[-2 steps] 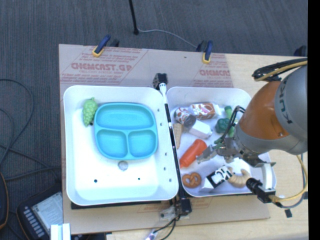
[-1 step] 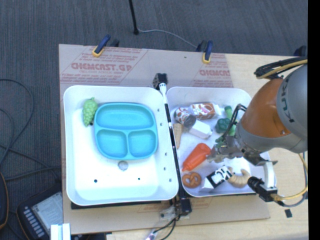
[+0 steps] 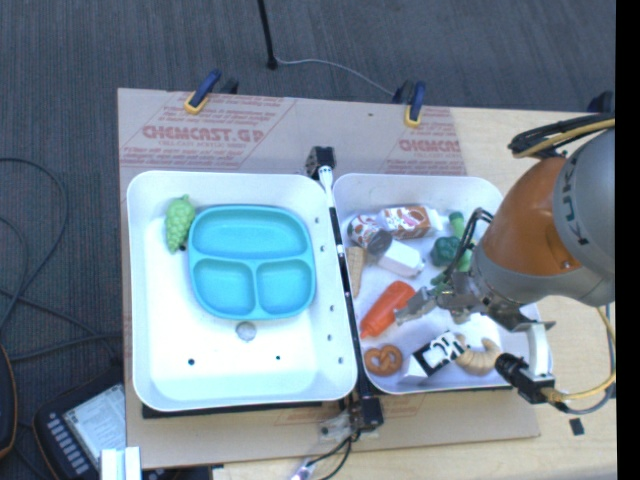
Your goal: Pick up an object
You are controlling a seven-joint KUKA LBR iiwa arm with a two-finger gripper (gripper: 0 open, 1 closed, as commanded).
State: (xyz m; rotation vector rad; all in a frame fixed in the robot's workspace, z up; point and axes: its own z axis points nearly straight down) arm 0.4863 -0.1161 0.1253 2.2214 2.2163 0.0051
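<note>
Pretzel [image 3: 383, 358] at right bin's [image 3: 420, 181] front edge | carrot [image 3: 386, 308] just behind it | gripper [image 3: 432, 303] low beside carrot, grip state: can't tell | blue tray [image 3: 252, 261] and green grapes [image 3: 179, 222] in left bin [image 3: 150, 298]

We take the divided plate [image 3: 250, 273] as our mark: it lies in the left bin [image 3: 150, 368], with the bunch of grapes [image 3: 179, 222] touching its left edge and a small round piece [image 3: 246, 331] just before its near rim. To its right, past the wall between the bins, lies the right bin [image 3: 420, 182], where we find the carrot [image 3: 386, 309] nearest the plate, the pretzel [image 3: 383, 358] before the carrot, and the croissant [image 3: 478, 357] farther right. The gripper [image 3: 428, 306] hangs just right of the carrot.
</note>
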